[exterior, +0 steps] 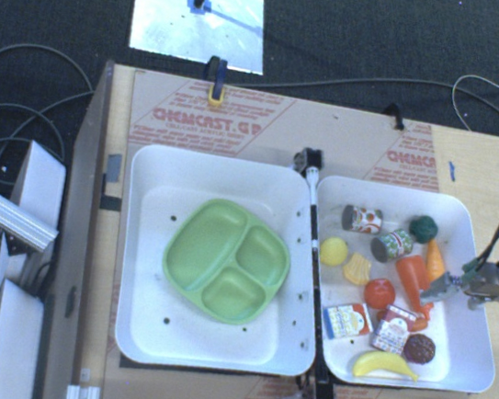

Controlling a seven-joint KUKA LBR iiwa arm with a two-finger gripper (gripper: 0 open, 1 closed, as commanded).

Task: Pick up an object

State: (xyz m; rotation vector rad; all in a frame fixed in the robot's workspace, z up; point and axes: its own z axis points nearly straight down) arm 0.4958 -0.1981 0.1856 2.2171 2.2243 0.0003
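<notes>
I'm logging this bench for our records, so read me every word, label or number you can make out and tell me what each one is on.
"CHEMCAST GP", red print on the brown sheet behind the left bin.
The same red print repeats behind the right bin, slanted and too blurred to read surely.
Labels on the two cans and two small cartons: too small to read.

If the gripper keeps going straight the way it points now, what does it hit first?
The gripper points left across the right bin. First in that line looks to be the orange carrot, with the red tomato just beyond. Height above them is unclear from this slanted view, so it might pass over.
</notes>
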